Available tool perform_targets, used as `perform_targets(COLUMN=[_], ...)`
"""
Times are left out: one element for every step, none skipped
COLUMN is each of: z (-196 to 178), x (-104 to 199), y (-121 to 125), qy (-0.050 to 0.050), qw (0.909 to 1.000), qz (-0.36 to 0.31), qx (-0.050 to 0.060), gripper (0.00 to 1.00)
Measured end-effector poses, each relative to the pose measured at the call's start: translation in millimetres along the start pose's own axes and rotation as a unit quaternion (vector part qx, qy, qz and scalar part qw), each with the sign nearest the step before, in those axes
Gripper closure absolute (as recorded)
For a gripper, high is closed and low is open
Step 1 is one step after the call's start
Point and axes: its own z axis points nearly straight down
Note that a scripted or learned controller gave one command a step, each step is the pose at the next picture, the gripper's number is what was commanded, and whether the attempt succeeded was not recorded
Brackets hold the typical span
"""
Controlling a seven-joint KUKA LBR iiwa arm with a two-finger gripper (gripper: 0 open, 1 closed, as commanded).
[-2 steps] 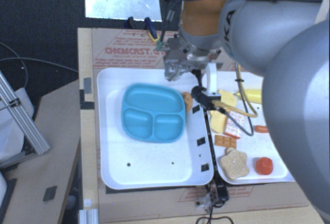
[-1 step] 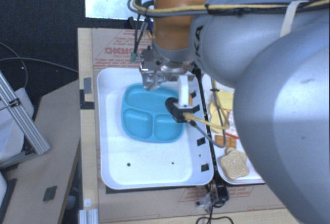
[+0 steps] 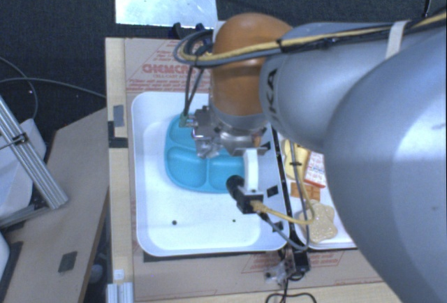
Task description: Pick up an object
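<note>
A blue, shallow, dish-like object (image 3: pixel 183 162) lies in the left white bin (image 3: pixel 160 225), toward its far side. The arm's orange band (image 3: pixel 241 71) and grey wrist hang right over the blue object's right half. The gripper (image 3: pixel 209 143) points down at the object's upper right part, and its metal base shows just above the blue surface. The wrist hides the right edge of the blue object.
In the right bin lie a yellow and red printed packet (image 3: pixel 311 172) and a tan, rough-textured round piece (image 3: pixel 321 223). A black cable with a connector (image 3: pixel 241 197) dangles over the left bin. Brown cardboard (image 3: pixel 157 68) lies under the bins. The big grey arm covers the right side.
</note>
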Motion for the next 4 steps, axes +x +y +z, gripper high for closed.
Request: perform_targets(z=[64.2, -70.7, -60.2, -70.0], x=[-18.8, -59.0, -1.7, -18.5], y=[77.9, 68.9, 72.0, 39.9], qy=[-0.001, 0.001, 0.002, 0.001], qw=[1.0000, 0.9999, 1.0000, 1.0000], qz=[0.002, 0.001, -0.004, 0.001], qx=[-0.003, -0.011, -0.004, -0.003], gripper=[1.00, 1.00, 1.00, 1.00])
